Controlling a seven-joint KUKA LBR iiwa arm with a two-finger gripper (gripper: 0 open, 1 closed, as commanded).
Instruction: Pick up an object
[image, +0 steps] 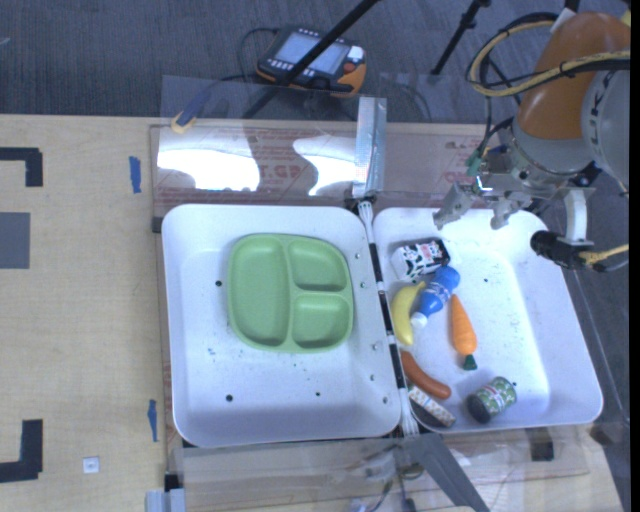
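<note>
My gripper (476, 208) hangs over the far edge of the right bin (540, 330), its two fingers spread apart and open with nothing between them. Below it in that bin lie a black-and-white carton (421, 257), a blue bottle (434, 294), a yellow banana (402, 313) and an orange carrot (462, 332). Nearer the front are a red sausage (427, 379), a green can (492, 398) and a small brush-like item (432, 409). The carton is the closest object, just left of and in front of the fingers.
The left bin (190, 350) holds a green divided plate (290, 292). A raised divider (378, 300) separates the bins. A metal upright (371, 145) and a clear panel stand behind them. Cables loop around the arm's wrist (560, 110).
</note>
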